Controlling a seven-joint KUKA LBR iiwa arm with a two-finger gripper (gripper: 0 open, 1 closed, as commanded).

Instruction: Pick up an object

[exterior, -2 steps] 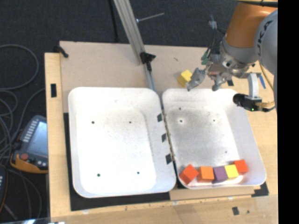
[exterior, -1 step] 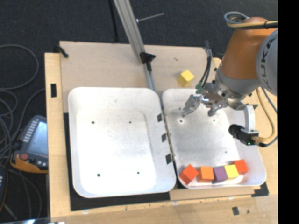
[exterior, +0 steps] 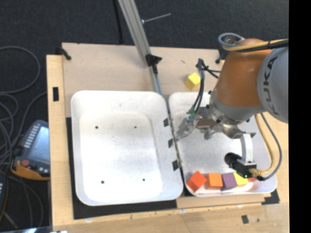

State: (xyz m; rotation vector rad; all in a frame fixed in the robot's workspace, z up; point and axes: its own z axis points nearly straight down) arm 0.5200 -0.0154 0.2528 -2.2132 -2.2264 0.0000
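Note:
Four blocks line the front edge of the right bin (exterior: pixel 194 149): a red-orange block (exterior: pixel 197 180), an orange block (exterior: pixel 215 180), a purple block (exterior: pixel 228 180) and a yellow block (exterior: pixel 240 179). My gripper (exterior: pixel 187 127) hangs over the bin's left side, near the divide between the two bins, well behind the row of blocks. I see nothing in the gripper. The arm's orange and grey wrist covers the back right of the bin. Another yellow block (exterior: pixel 192 81) lies on the bench behind the right bin, outside it.
The left bin (exterior: pixel 119 144) sits beside the right one. A slanted metal pole (exterior: pixel 137 30) rises from the bench behind the bins. A black fitting with a cable (exterior: pixel 238 162) hangs from the arm just above the blocks. A teach pendant (exterior: pixel 31 149) lies off the bench at left.

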